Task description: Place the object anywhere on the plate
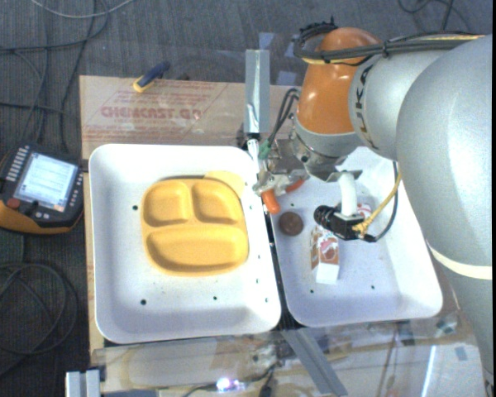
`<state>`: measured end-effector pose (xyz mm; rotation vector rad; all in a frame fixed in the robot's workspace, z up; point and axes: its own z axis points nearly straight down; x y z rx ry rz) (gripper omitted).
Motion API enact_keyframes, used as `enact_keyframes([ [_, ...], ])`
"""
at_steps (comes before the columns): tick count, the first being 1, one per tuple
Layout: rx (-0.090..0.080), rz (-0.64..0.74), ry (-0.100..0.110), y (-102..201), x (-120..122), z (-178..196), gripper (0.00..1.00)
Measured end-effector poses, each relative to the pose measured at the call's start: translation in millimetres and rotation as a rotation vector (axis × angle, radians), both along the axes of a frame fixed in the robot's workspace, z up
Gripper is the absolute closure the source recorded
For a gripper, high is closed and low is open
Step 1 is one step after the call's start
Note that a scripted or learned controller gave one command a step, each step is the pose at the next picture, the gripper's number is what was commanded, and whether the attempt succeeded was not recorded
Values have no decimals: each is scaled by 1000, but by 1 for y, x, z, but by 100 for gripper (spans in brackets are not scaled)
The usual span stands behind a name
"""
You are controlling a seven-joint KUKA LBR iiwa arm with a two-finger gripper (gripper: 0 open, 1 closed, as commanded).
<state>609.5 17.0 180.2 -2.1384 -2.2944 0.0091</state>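
Gripper [273, 187]: hangs over the seam where the two bins meet, toward the table's far edge, with its fingers closed on an orange object [270, 200].
Object: slim and tilted, pinched near its middle and apparently off the bin floor, which suggests it is being carried.
Plate [197, 224]: yellow, three compartments, bare. It lies in the left bin [116, 288] — the held piece is just beside the plate's right rim, not yet over it.
Right bin [380, 296]: a brown disc [291, 222] and a small carton [325, 251] lie near the gripper but apart from it.
Step in hand: transfer — judged past halfway, with release over the plate not yet done.
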Motion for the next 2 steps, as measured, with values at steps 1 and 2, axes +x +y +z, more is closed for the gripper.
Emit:
enact_keyframes([
  [1,0,29,-1,79,-18,0,100],
  [2,0,28,-1,79,-18,0,0],
])
